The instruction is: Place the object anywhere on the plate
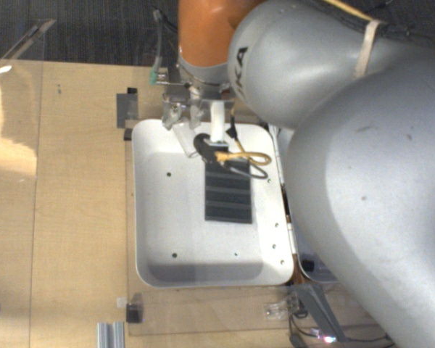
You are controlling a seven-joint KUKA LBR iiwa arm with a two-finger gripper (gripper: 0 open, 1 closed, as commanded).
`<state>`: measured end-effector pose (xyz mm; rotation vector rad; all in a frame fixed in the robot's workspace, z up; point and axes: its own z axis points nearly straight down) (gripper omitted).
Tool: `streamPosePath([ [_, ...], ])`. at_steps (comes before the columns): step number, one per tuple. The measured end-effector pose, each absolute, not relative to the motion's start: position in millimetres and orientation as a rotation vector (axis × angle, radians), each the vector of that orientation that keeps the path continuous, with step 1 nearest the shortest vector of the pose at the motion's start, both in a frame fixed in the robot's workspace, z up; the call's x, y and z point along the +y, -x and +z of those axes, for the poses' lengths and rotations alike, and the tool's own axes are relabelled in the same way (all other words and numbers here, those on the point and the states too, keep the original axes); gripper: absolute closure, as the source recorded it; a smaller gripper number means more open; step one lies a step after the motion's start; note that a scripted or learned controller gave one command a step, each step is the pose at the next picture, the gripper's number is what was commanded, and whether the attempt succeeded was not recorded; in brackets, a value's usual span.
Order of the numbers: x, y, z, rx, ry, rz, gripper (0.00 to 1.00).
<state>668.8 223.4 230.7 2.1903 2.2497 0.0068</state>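
One white bin (159, 259), dark ribbed object (228, 196) inside.

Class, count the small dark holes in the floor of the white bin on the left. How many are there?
2 clear ones in the white bin: one near its upper left, one near its lower left. Others may be hidden under the dark ridged object or the arm.

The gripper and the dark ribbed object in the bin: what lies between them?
In the camera view, a black curved piece and yellow loop lie between the gripper and the dark ribbed object.
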Motion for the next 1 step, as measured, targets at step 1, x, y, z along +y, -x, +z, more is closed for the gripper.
streamPosePath([
  [1,230.3,-669.0,239.2,2.577,-1.792,0.008,1.00],
])
